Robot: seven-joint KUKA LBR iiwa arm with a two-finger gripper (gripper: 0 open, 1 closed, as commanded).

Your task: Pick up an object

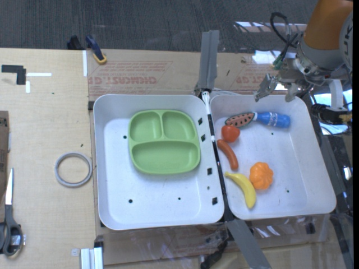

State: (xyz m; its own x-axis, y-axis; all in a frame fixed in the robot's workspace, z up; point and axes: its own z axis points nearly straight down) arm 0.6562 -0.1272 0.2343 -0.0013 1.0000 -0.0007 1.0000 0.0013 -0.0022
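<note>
Tomato (230,133), sausage (228,153), banana (243,188), orange pumpkin (261,175), blue bottle (273,119) in right bin (314,167).

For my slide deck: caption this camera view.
Gripper above the right white bin of toy food; green divided plate in the left bin.

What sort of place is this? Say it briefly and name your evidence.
Probably a robotics lab test bench: two shallow white plastic bins on a cardboard-covered surface, toy food like a yellow plastic banana, and a grey arm's two-finger gripper above.
</note>
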